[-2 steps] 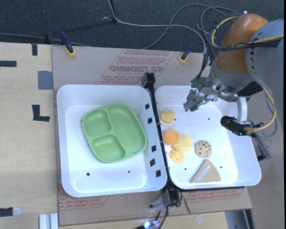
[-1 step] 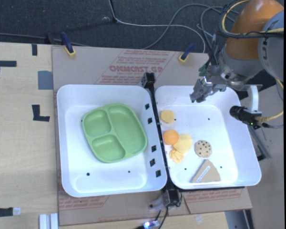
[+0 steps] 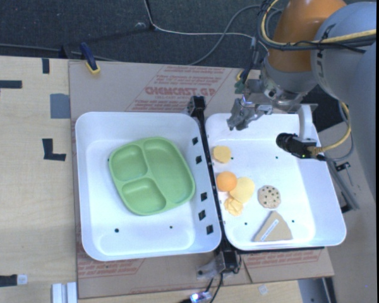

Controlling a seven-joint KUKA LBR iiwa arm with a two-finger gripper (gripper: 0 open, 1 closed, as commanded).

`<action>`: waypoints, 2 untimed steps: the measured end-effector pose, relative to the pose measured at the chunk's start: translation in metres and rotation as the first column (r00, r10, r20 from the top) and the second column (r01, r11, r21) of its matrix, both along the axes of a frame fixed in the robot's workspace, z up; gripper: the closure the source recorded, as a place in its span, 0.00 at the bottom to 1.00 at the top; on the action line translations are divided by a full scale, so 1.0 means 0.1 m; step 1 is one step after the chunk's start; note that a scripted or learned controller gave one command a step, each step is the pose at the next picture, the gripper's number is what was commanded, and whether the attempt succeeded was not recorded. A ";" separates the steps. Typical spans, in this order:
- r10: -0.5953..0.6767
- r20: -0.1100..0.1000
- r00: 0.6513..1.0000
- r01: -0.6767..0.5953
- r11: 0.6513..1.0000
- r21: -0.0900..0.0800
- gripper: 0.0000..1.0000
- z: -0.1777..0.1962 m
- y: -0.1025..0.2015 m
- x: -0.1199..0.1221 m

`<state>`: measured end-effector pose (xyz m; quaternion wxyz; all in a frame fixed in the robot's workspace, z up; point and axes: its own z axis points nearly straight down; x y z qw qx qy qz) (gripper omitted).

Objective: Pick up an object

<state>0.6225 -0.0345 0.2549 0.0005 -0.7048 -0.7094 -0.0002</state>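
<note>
The two-finger gripper (image 3: 238, 122) hangs over the far-left corner of the right white bin (image 3: 316, 229); whether its jaws are parted cannot be told. The closest object, a small round yellow food piece (image 3: 222, 154), lies just nearward, smooth and flat on the floor.

1. Too small and blurred to tell whether open or shut: hand (image 3: 240, 120), above the far edge of the right bin (image 3: 316, 232).
2. Cut off by the right and top edges: arm (image 3: 341, 36).
3. Partly hidden behind the arm: far right corner of the right bin.
</note>
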 end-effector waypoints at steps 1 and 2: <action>-0.003 -0.001 1.000 0.003 1.000 -0.001 1.00 0.02 0.47 0.03; -0.002 -0.002 1.000 0.002 1.000 -0.002 1.00 -0.16 1.01 0.06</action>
